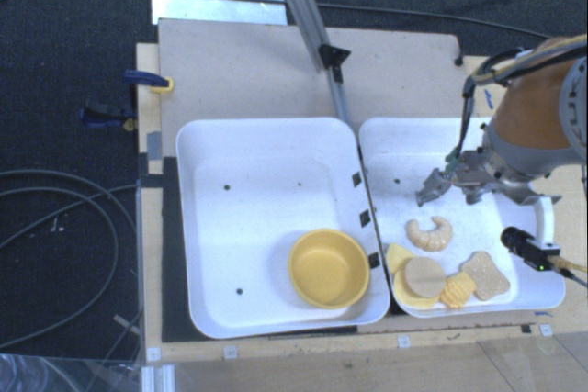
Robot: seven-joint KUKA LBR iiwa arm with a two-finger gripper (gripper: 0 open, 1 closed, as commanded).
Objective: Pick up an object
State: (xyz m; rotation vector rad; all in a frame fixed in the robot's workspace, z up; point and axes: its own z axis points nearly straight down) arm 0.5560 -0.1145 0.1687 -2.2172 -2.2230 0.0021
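The right bin (409,142) holds a pale croissant (430,233), a round tan disc (424,276), a slice of toast (485,274), a small yellow waffle piece (457,290) and a yellow wedge (398,257), all bunched at its near end. My gripper (450,195) hovers just beyond the croissant, over the bin's middle. Its two fingers stand apart, open, and nothing lies between them. A yellow bowl (328,267) sits upright in the near right corner of the left bin (248,161).
A slanted metal pole (308,9) comes down to the bench where the two bins meet at the back. A black cylinder (525,248) on the arm hangs over the right bin's right rim. Blue and yellow clamps (129,101) grip the bench's left edge.
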